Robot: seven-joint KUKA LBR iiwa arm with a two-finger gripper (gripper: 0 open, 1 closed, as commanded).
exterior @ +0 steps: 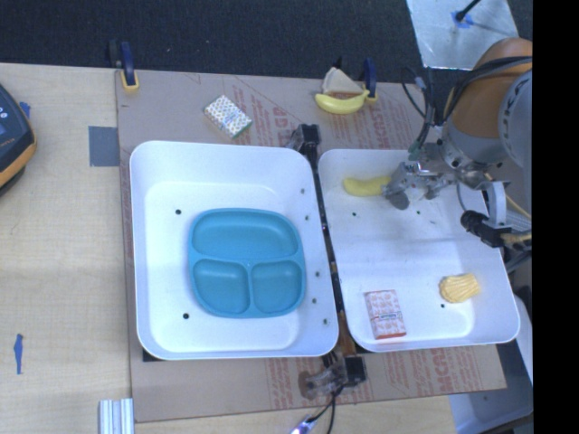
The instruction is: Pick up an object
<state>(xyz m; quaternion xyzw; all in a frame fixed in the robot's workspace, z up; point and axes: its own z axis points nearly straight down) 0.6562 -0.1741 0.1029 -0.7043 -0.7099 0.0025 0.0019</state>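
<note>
Gripper: the gripper, upper right of the frame, sits at the banana's right end; whether it is open or clamped, I cannot tell.
Banana: the banana lies in the right bin, near its top edge.
Risk: an end-on bite on curved fruit may slip, in my judgement.
Writing: the packet, lower middle of that bin, has red print, unreadable.
</note>
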